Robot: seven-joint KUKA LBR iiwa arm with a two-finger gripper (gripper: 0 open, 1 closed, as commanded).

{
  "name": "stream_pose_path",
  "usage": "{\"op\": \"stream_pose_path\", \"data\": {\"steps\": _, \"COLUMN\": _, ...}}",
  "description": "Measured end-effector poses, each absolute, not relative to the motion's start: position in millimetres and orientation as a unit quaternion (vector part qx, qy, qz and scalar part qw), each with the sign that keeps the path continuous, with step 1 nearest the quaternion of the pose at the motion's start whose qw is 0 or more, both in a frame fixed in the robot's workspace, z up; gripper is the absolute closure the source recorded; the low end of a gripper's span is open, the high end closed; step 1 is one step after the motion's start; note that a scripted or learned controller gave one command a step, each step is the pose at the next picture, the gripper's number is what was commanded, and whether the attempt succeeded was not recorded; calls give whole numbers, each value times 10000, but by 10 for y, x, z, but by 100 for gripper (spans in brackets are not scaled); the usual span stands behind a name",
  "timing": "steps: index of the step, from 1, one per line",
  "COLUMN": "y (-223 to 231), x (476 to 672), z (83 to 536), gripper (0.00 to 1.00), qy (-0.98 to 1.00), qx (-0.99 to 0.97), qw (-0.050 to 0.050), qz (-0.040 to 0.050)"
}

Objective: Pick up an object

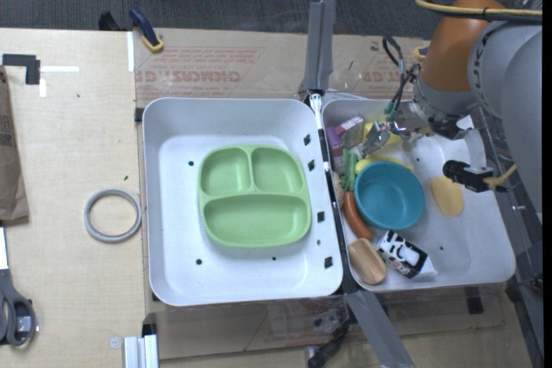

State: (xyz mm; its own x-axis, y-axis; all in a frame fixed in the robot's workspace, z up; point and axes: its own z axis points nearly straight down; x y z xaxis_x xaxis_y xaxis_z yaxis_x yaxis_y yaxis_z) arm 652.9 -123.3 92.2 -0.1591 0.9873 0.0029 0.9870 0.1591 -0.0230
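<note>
My gripper (pixel 398 123) hangs over the back of the right bin (pixel 470 258), just above a cluster of small items. Below it lie a yellow piece (pixel 377 136), a purple packet (pixel 349 129) and a green stick (pixel 350 165). A blue bowl (pixel 390 194) sits in the middle of this bin. A pale yellow lump (pixel 448 196) rests to its right. An orange carrot-like piece (pixel 357 215), a tan wooden piece (pixel 366 261) and a black-and-white item (pixel 403 252) lie toward the front. Nothing shows between the gripper's tips.
The left bin (pixel 164 185) holds a green divided plate (pixel 254 196). On the bench to the left lie a grey ring (pixel 113 214) and scissors (pixel 17 316). A grey post (pixel 320 43) stands behind the wall between the bins.
</note>
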Motion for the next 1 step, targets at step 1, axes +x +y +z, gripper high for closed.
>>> {"op": "stream_pose_path", "data": {"steps": 1, "y": -1514, "x": 6217, "z": 1285, "gripper": 0, "qy": -7112, "qx": -7030, "qw": 4, "qz": 8}}
